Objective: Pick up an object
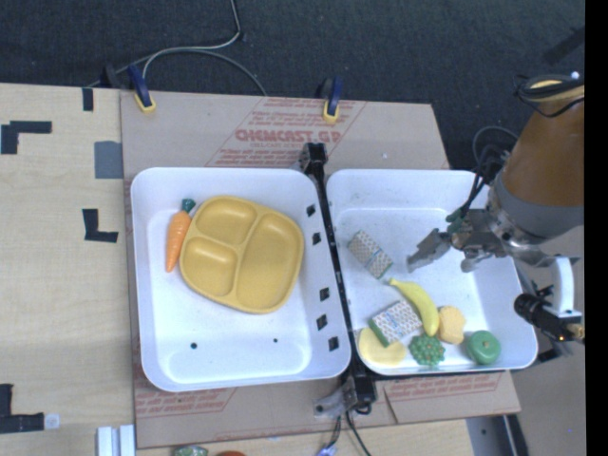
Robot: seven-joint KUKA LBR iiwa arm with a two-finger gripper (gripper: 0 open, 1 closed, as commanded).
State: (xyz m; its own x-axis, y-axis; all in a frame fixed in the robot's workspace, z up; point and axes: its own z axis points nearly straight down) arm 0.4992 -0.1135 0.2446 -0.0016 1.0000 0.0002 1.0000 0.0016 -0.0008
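Note:
My gripper (448, 256) hangs over the right bin (418, 190), near its right middle. Its two dark fingers (426, 251) are spread open, and only white bin floor shows between them. To its left lies a small grey patterned packet (369, 254). Below it are a banana (419, 304), a checked box (396, 322), a yellow lemon (451, 324), a green broccoli piece (427, 351), a green round fruit (484, 347) and a yellow slice (378, 351), clustered at the bin's front. None of them touches the fingers.
The left bin (228, 361) holds a yellow divided plate (241, 253) and an orange carrot (176, 238) beside it. A black divider (328, 255) separates the bins. The arm's orange band (549, 155) rises at the right. Clamps (331, 110) grip the cardboard's far edge.

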